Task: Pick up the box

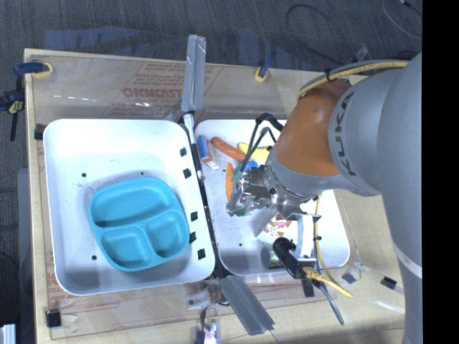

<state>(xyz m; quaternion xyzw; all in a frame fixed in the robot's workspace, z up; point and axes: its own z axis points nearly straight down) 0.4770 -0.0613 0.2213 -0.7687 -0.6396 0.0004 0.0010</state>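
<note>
The left bin [61,192] holds a blue tray [140,222] with three compartments, lying flat near its middle. In the right bin [224,253], orange pieces [228,149] lie near the far wall, and the gripper [240,198] hangs low over the floor by them; how it is set cannot be told. A small printed box [277,227] lies just right of the gripper, partly under the arm [337,135].

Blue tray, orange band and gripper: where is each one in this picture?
Blue tray [138,221], camera view: the ridge between its compartments.
Orange band [315,138], camera view: middle of the band above the wrist.
Gripper [239,205], camera view: its tip over the right bin.
</note>
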